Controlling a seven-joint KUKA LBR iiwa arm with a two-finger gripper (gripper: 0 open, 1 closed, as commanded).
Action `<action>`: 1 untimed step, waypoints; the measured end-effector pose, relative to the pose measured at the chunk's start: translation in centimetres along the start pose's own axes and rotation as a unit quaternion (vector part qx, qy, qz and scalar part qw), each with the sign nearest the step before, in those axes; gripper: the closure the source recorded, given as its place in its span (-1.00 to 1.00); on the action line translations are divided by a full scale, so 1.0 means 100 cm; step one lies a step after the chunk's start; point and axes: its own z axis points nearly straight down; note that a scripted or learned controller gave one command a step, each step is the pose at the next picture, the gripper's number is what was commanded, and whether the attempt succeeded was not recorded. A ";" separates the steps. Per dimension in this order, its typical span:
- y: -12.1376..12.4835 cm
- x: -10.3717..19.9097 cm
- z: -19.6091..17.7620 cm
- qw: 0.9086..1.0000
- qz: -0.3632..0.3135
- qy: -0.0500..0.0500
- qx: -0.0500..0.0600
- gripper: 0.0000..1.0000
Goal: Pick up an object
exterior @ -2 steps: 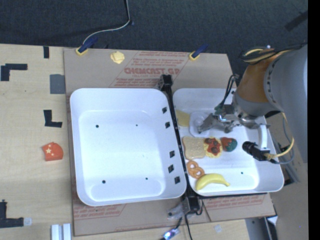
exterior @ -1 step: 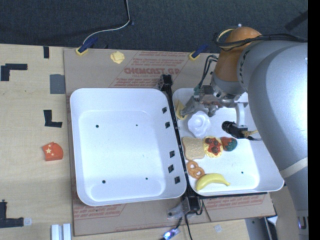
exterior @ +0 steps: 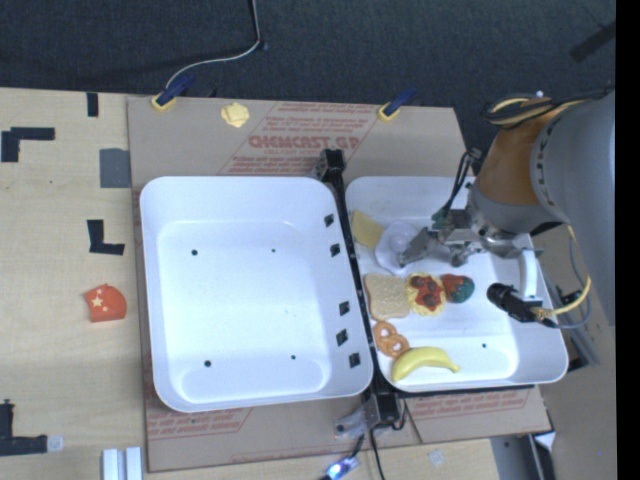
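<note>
My gripper (exterior: 418, 252) reaches down into the right bin (exterior: 500, 353) from the right, at its upper middle. It hovers by a clear, glassy object (exterior: 399, 240) and just above a red-topped pizza slice (exterior: 427, 294). A pale yellow cheese wedge (exterior: 367, 230) lies to its left by the bin wall. A slice of bread (exterior: 387, 295), a red and green strawberry (exterior: 459, 288), an orange pretzel (exterior: 390, 340) and a yellow banana (exterior: 423, 364) lie lower in the same bin. I see nothing held.
The left bin (exterior: 240, 288) stands beside the right one, with a black divider clip row (exterior: 342, 268) between them. A red toy (exterior: 106, 303) lies on the bench at the left and a yellow lump (exterior: 235, 115) on the cardboard behind the bins.
</note>
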 end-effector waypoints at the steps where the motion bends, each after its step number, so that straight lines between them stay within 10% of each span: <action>1: 0.003 0.002 -0.010 1.000 -0.002 -0.001 -0.001 1.00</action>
